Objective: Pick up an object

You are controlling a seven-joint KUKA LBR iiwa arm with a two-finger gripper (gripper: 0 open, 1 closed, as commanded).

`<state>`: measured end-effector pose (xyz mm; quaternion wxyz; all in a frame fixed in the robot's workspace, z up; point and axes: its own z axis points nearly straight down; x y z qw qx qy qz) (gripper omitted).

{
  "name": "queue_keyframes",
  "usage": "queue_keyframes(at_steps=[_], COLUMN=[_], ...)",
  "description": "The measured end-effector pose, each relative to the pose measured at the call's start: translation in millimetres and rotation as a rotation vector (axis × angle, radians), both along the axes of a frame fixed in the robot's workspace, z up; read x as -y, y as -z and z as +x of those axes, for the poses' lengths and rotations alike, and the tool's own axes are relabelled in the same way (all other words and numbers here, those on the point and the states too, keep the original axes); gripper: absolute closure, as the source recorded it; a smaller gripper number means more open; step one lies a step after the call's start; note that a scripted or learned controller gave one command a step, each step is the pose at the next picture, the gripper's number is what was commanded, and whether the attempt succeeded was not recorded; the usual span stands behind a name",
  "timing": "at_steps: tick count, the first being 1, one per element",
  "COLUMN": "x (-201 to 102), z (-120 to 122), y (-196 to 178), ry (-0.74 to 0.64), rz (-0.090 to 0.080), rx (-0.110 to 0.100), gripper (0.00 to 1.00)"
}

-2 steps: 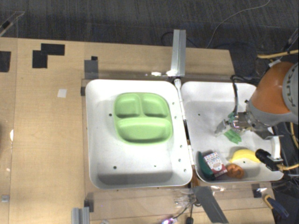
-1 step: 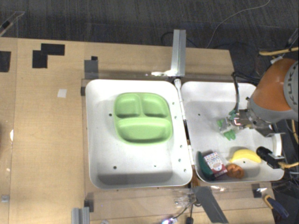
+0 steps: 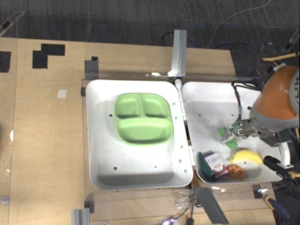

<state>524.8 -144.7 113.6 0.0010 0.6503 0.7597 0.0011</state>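
My gripper (image 3: 237, 131) hangs low over the middle of the right bin (image 3: 206, 102), reaching in from the right under the orange band of the arm (image 3: 276, 100). A small green object (image 3: 222, 133) lies right at the gripper's tip, with another green bit (image 3: 232, 144) just below it; the gripper hides the part between them. A yellow banana (image 3: 247, 157) rests near the bin's front. Beside it are a brown-orange lump (image 3: 236, 171), a small pink-and-white carton (image 3: 215, 162) and a dark teal item (image 3: 203, 163).
The left bin (image 3: 101, 125) holds a green divided plate (image 3: 143, 117). A metal post (image 3: 179, 53) stands behind the wall between the bins. Cables and black fittings (image 3: 276, 165) crowd the right bin's right edge.
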Motion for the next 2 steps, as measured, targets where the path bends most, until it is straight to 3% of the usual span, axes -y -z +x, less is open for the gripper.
queue_keyframes(at_steps=[1,2], x=[-42,-1], z=[33,19], y=[-105,-116], ry=[0.335,0.23], rz=[0.0,-0.001], rx=[0.002,0.002], gripper=[1.0,1.0])
